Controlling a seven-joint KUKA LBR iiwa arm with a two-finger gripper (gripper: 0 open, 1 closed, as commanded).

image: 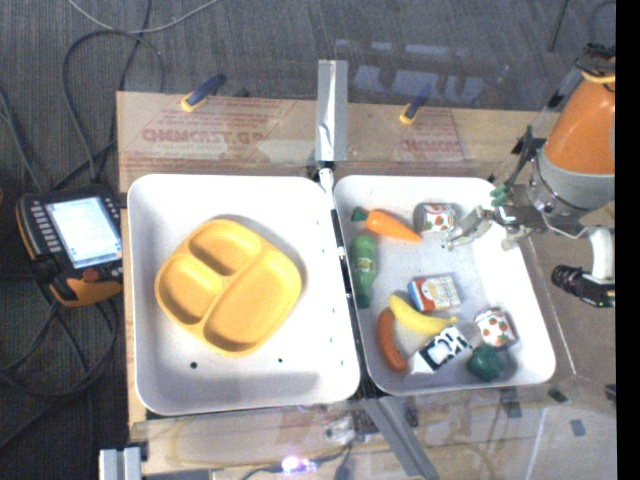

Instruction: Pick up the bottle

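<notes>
From my feed I see the two white bins side by side across the middle of the frame. The left bin (150,368) carries a yellow divided plate (229,285), sitting a little left of its centre. The right bin (535,353) holds the clutter: the green bottle (362,264) lies lengthwise along the bin's left wall, roughly upright in the frame, with the orange carrot (390,225) just above and to its right. Further right, near the top of that bin, sits a small printed can (434,217). Below these I make out a small carton (434,292), a yellow banana (420,319) touching an orange-red sausage-shaped piece (389,339), a black-and-white object (443,348), a white patterned cube (495,327) and a dark green lump (487,364) toward the lower right corner. The gripper (474,225) hangs at the upper right of the right bin, just beside the can and well apart from the bottle; its fingers look slightly parted with nothing between them. The arm's orange band (588,128) shows at the right edge. A pendant with a lit screen (70,230) lies at the far left.
</notes>
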